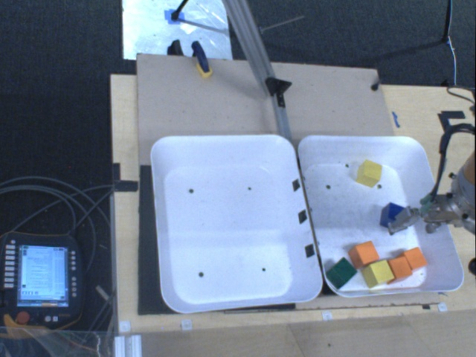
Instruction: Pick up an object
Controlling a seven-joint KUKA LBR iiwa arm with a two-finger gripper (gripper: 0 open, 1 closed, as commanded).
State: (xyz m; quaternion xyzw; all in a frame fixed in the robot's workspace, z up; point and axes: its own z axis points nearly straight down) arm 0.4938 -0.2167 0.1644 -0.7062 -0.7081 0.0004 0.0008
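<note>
Jaws first: we cannot tell how they stand, since the gripper [407, 218] is small and blurred where it meets the blue cube [390, 214] in the right bin [439, 162]. We judge the cube is the pick target. Nearest us, a green cube [341, 272], two yellow-and-orange pairs, namely an orange cube [364, 253] and a yellow cube [378, 273], crowd the bin's front corner. Farther back sits a lone yellow block [368, 173], well apart. Beside it lies the left bin [160, 199].

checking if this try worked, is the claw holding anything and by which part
Cannot be told. The claw is right at the blue cube in the right bin, touching or nearly so, but the view does not show the cube between its fingers.
</note>
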